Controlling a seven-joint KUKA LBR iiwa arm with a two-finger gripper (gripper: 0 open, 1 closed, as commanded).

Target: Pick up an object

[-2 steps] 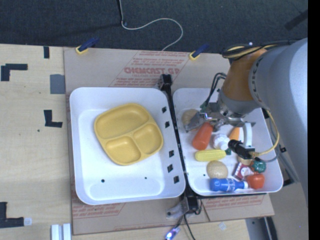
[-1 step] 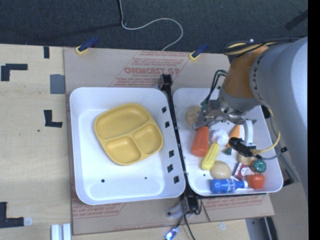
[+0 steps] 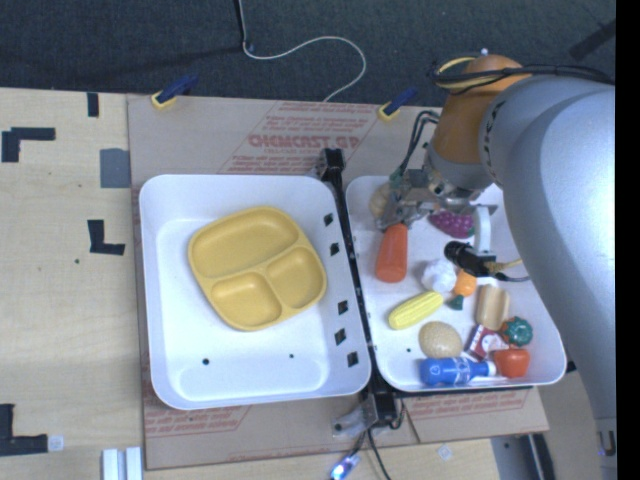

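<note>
The right bin (image 3: 400, 373) holds several toy foods: an orange carrot (image 3: 392, 252), a yellow corn cob (image 3: 414, 310), a beige potato (image 3: 440, 340), a blue bottle (image 3: 455, 371), a red tomato (image 3: 511, 363), purple grapes (image 3: 454, 222) and a tan cylinder (image 3: 491, 306). My gripper (image 3: 404, 208) hangs low over the bin's far left corner, just above the carrot's top end. The grey arm and its orange band hide the bin's far right part. Whether anything sits between the fingers is hidden.
The left bin (image 3: 170, 348) holds a yellow divided plate (image 3: 258, 266). A black divider with clips (image 3: 345, 268) runs between the bins. A white cable (image 3: 300, 48) loops across the cardboard behind them. Small items crowd the right bin's near half.
</note>
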